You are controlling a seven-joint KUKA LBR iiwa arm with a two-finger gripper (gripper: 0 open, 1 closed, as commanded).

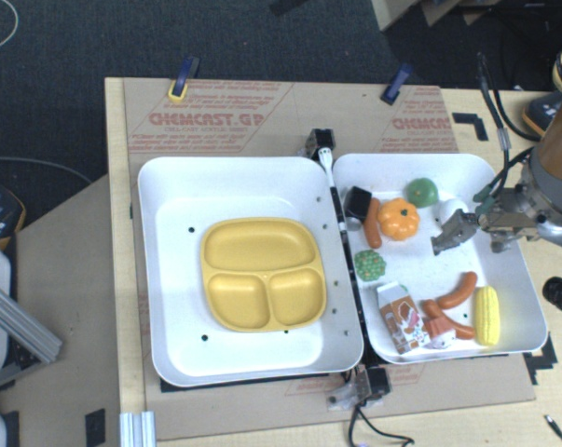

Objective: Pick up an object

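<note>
The arm is seen reaching in from the right, its claw (456, 232) low over the right bin (518, 329); whether it is spread cannot be told. Nearer than the claw, a corn cob (486, 315) lies long axis near-to-far beside a sausage (453, 292) angled across. Bare bin floor surrounds the claw. Left of it sits a small pumpkin (398, 219), a green ball (422, 192) beyond.

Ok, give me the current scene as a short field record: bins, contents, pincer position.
left bin: holds a yellow divided tray
right bin: holds an orange pumpkin, green ball, broccoli, carton, sausage, corn
pincer: over the right bin, right of the pumpkin
held item: none seen between the fingers
</note>
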